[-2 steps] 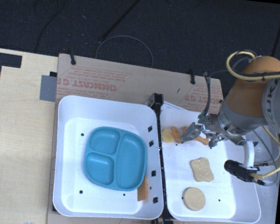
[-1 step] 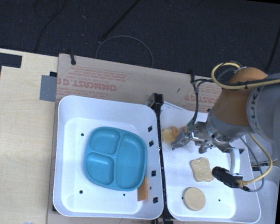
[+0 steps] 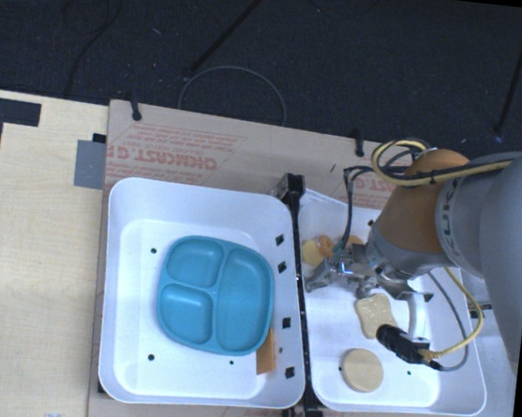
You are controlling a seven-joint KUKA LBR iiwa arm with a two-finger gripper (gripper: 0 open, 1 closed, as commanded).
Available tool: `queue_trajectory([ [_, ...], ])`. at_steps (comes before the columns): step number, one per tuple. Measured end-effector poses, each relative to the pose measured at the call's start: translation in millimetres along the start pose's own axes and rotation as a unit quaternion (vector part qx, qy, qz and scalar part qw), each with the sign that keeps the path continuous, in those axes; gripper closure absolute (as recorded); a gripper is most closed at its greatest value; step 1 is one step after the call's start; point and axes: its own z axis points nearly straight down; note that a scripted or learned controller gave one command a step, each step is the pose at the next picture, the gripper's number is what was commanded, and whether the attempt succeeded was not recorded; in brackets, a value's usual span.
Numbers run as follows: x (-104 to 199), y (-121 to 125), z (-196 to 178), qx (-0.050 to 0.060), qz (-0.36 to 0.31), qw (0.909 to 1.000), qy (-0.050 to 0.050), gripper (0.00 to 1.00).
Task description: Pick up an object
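Observation:
My gripper hangs low over the upper left of the right bin, close to the divider between the bins. Just above and left of it lies a small yellowish piece, apart from it or barely touching; I cannot tell which. A tan bread-like piece rests to the gripper's lower right, and a round tan disc lies nearer the front. The grey arm with its orange band covers the bin's upper right part.
The left bin holds a blue divided plate, and a thin brown stick lies at the plate's lower right edge. A black divider runs between the bins. Cables loop from the wrist over the right bin.

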Motion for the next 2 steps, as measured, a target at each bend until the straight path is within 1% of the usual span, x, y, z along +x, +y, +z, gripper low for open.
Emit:
queue_trajectory([
  [1,-1.4,0.6,-13.2,-0.001,0.002,1.0000,0.000,1.00],
  [2,-1.3,4.3,-56.1,-0.005,0.001,1.0000,-0.001,1.00],
])
